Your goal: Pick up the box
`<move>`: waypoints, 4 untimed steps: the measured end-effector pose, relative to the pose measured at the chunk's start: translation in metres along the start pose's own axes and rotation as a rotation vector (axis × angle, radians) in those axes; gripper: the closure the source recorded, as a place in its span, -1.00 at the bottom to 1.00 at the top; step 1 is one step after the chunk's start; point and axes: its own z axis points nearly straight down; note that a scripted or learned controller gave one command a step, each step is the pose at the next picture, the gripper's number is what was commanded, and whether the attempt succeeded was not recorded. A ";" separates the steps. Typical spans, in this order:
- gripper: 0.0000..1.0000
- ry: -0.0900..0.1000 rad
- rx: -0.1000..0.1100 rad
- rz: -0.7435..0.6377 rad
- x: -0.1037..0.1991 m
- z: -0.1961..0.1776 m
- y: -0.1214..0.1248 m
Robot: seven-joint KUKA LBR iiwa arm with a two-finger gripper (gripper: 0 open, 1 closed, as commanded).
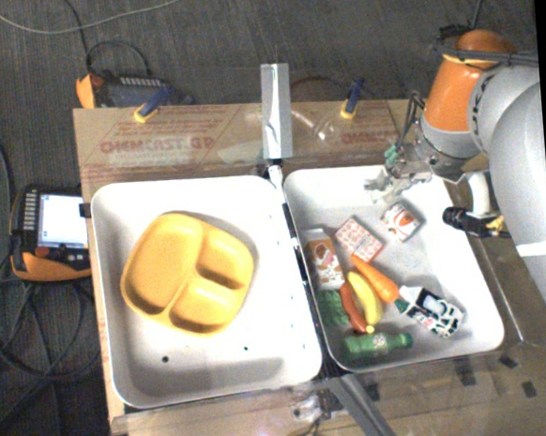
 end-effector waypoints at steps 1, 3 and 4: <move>1.00 0.007 0.022 -0.155 -0.024 -0.034 -0.008; -1.00 0.009 0.009 -0.196 0.075 0.014 -0.057; 1.00 0.007 -0.003 -0.194 0.074 0.001 -0.054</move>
